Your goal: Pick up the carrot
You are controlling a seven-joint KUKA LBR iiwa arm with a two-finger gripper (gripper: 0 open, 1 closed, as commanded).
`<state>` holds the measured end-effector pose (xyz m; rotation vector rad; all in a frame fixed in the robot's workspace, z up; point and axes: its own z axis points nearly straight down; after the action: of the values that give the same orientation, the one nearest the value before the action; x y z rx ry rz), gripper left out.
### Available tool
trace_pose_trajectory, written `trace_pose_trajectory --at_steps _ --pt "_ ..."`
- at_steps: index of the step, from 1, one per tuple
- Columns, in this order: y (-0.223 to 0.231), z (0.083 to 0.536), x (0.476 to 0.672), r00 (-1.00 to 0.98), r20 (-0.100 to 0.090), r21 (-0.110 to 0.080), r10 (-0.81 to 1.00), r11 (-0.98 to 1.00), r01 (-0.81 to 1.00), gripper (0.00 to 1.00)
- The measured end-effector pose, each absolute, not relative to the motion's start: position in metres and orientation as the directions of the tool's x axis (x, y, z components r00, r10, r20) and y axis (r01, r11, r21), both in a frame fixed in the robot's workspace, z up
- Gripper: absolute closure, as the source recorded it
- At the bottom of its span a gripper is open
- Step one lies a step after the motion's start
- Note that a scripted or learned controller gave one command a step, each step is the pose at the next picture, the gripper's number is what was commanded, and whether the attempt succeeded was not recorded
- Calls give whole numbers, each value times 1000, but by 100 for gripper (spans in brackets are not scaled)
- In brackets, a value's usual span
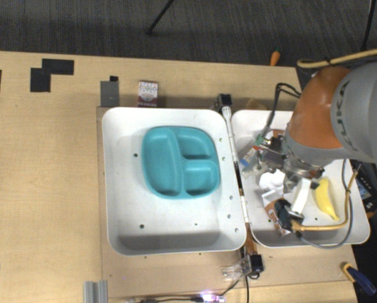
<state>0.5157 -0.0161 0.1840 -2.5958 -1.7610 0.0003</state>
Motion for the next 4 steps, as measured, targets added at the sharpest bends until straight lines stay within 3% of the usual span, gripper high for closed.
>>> trace_pose_trajectory --at_steps 1,2,3,4 --pt "-18 184 516 371 1 -3 928 -371 928 0" --pt "-19 183 489 734 -1 -5 679 -734 679 0" --pt "-18 194 491 725 0 -6 688 -725 688 100" --pt "46 184 487 702 0 -6 712 -702 712 100"
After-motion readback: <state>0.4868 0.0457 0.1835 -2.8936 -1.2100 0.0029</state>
